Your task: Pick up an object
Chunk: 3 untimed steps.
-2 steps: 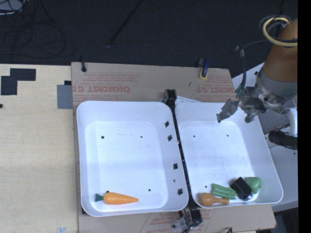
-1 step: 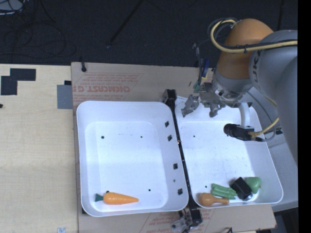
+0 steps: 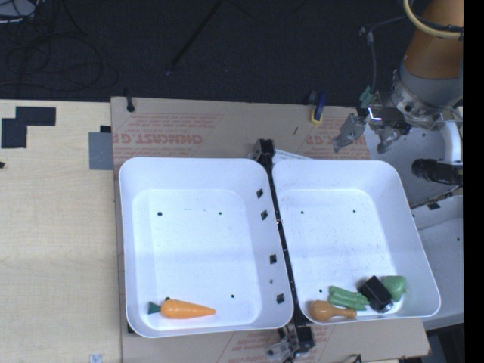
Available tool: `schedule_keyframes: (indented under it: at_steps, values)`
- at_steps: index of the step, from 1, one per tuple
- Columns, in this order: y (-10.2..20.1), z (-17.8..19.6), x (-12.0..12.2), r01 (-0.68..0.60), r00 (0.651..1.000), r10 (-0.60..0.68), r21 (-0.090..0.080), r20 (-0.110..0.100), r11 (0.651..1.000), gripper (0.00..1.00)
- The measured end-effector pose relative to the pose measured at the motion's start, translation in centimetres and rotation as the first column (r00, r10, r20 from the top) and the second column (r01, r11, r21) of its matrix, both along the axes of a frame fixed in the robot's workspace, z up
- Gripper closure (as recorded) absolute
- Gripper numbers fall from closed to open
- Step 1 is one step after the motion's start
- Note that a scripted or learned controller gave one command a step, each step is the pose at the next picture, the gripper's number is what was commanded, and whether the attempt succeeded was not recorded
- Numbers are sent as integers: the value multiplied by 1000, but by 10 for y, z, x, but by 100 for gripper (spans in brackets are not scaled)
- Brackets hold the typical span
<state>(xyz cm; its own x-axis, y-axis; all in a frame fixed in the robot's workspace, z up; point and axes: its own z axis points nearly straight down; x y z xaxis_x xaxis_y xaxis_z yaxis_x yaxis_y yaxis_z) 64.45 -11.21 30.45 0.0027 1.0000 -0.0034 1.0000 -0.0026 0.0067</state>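
An orange toy carrot (image 3: 187,308) with a green stub lies at the front of the left bin (image 3: 136,203). In the front right corner of the right bin (image 3: 401,187) sit a tan pear-shaped piece (image 3: 331,311), a green pod-like vegetable (image 3: 348,298), a black block (image 3: 376,293) and a green rounded piece (image 3: 395,284), packed close together. My gripper (image 3: 367,137) hangs above the bench behind the right bin's far edge, well away from all of them. Its two fingers stand spread apart with nothing between them.
The two bins meet at a black clamped divider (image 3: 273,233) running front to back. They rest on a cardboard sheet (image 3: 197,131). A small blue and yellow clip (image 3: 318,110) stands on the cardboard left of the gripper. A black cylindrical part (image 3: 435,172) juts in at the right.
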Motion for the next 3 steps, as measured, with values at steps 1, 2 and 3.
schedule_keyframes:
  at_steps: [1,2,3]
  values:
    - [9,207,-1,-4,1000,4,0,10,1000,0]
    - [10,205,0,-9,1000,9,2,-12,1000,100]
    - [39,164,-1,-5,1000,5,4,-14,1000,100]
